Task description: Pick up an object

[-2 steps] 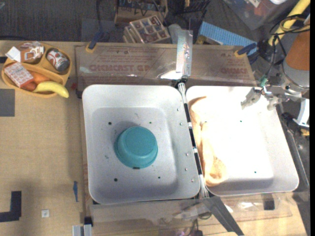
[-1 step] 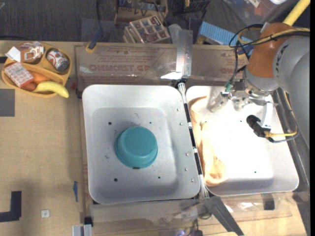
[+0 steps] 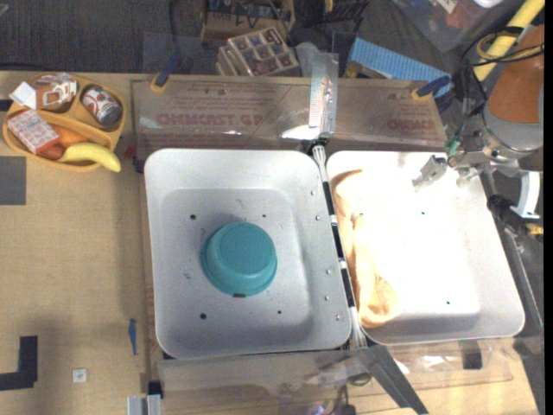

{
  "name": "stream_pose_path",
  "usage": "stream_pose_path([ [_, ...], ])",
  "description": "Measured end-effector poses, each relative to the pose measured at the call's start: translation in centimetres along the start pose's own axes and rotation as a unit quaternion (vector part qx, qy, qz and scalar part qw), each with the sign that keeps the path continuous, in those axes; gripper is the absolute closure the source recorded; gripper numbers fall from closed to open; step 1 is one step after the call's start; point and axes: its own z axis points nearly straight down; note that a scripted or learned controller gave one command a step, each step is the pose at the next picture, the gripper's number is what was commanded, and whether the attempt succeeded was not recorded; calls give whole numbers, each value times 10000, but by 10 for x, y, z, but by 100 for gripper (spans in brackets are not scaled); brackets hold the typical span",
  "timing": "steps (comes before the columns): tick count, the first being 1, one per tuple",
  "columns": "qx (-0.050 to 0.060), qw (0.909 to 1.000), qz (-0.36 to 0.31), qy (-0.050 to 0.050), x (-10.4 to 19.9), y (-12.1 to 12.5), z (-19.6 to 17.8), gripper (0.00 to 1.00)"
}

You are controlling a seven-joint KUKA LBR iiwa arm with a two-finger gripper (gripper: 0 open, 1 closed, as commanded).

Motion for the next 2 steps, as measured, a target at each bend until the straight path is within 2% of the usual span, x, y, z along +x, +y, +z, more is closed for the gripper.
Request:
stream_pose_path([
  [1,17,10000,40,15,103,-34,30,0],
  [2,10,9991,416,6,25,-26,-19,0],
])
